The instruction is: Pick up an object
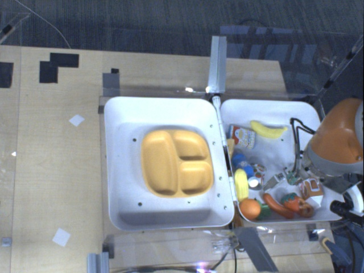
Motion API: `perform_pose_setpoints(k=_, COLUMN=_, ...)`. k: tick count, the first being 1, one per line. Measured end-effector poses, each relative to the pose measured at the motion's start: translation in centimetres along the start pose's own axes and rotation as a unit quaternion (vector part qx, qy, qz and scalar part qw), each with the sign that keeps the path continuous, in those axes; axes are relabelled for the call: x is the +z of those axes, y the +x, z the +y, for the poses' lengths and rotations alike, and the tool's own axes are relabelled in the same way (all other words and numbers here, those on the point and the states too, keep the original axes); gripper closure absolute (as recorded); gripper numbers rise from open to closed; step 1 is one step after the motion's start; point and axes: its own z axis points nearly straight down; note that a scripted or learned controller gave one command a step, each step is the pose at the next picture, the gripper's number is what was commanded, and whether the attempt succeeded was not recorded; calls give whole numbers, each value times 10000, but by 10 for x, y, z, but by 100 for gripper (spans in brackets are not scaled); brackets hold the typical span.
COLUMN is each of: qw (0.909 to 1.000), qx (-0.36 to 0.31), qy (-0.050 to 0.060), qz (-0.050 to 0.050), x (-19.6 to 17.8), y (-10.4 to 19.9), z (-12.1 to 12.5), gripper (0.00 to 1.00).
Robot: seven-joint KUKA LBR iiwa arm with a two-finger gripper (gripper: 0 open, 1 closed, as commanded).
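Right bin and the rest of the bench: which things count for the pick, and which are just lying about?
For the pick, all in the right bin:
- banana
- orange
- corn cob
- carrot
- gripper, low over the toys

Lying about:
- yellow divided tray in the left bin
- black tape marks on the bench

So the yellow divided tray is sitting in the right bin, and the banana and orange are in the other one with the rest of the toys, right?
Not quite. The camera view shows the yellow tray in the left bin, alone. The banana and orange are in the right bin with the other toys.
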Motion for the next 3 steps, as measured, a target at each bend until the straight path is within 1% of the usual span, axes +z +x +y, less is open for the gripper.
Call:
perform_pose_setpoints(k=1, qw=9744, qx=2245, qy=-40, qz=113, x=-2, y=-28, z=-3, gripper=0)
perform_pose_setpoints(k=2, qw=9398, qx=3416, qy=-51, qz=83, x=-2, y=-19, z=-4, gripper=0)
perform_pose_setpoints(k=3, qw=9398, qx=3416, qy=-46, qz=84, x=-2, y=-19, z=-5, gripper=0)
